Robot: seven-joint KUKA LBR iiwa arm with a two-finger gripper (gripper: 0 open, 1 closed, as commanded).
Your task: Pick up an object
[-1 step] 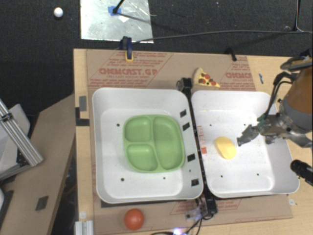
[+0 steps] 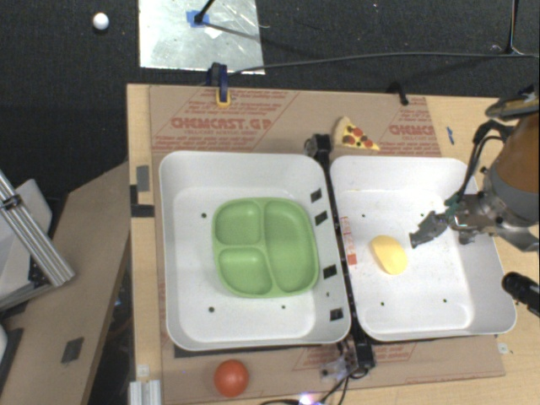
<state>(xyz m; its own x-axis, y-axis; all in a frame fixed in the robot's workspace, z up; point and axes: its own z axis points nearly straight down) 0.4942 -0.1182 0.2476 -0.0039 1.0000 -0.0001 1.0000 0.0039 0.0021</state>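
A yellow oval object [image 2: 390, 254] lies on the floor of the right bin [image 2: 405, 321]. My gripper [image 2: 428, 229] hangs over that bin, just right of and slightly above the yellow object, with a small gap between them. The fingertips are dark and point left toward the object. Nothing shows between them. The arm comes in from the right edge.
The left bin [image 2: 181, 226] holds a green divided plate [image 2: 264, 246]. A pizza-slice toy [image 2: 355, 135] lies on the cardboard behind the bins. A red ball [image 2: 230, 377] rests on the cardboard in front of the left bin. A blue clamp [image 2: 219, 83] grips the board's back edge.
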